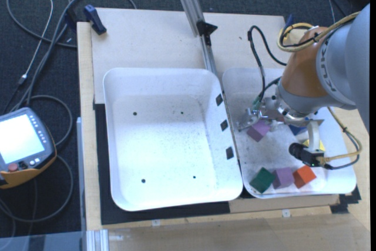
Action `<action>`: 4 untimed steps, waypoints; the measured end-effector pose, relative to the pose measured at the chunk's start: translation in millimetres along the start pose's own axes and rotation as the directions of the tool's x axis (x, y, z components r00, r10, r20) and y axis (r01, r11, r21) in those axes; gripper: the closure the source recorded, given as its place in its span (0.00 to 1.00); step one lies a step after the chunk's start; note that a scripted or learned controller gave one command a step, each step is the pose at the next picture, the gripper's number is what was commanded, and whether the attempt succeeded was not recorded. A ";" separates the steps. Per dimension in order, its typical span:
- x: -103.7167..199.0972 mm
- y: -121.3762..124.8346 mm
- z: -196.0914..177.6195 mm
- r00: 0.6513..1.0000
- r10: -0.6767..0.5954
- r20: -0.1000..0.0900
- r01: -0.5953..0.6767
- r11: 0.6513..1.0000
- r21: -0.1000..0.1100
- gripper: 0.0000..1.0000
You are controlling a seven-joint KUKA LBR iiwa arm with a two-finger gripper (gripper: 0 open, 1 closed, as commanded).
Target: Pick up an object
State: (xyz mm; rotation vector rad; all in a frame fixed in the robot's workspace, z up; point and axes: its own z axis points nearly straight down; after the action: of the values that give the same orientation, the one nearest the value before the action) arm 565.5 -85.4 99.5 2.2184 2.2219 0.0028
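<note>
Gripper (257, 120) low in right bin (235, 82), over its left-middle, fingers pinching a purple block (257, 131) that looks tilted, just above the floor. Along that bin's near edge: green block (262, 179), purple block (284, 177), orange block (304, 176) in a row. Left bin (117, 82) beside it.

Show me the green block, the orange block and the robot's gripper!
green block (262, 179): camera view, on its top face.
orange block (304, 176): camera view, on its top face.
gripper (257, 119): camera view, at its tip above a purple block (257, 130).
</note>
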 end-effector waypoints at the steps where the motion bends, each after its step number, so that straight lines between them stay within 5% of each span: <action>1: 4.1 49.3 -105.5 1.000 -0.001 0.001 0.001 1.000 -0.009 0.00; 2: -7.5 -5.2 -9.5 1.000 0.004 -0.002 -0.004 1.000 0.015 0.00; 3: -17.2 -62.6 -126.6 1.000 0.003 0.001 -0.003 1.000 -0.005 0.00; 4: 2.6 -30.7 -16.0 1.000 0.000 -0.004 0.000 1.000 0.012 0.00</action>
State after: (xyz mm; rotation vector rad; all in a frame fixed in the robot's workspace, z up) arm 534.7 -82.8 115.5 2.2262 2.2300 -0.0068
